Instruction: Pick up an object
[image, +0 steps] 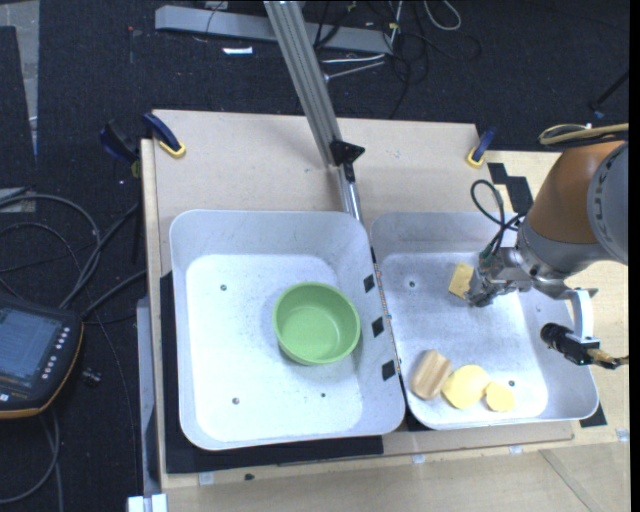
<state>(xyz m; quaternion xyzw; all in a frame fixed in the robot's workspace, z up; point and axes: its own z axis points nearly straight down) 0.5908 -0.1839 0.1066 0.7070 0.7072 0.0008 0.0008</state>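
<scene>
Grasp step under way: grey two-finger gripper (484, 291) lowered into right white bin (420, 270), tips at small yellow block (460, 281) near far-middle. Cannot tell whether closed on it. Next calls for firm closure, then straight lift. Green plastic bowl (317, 322) sitting in left bin.

A pale wooden bench (250, 160) stands on dark carpet (70, 100), with loose cables (60, 215) and a handheld screen (30, 355) lying far left.
</scene>
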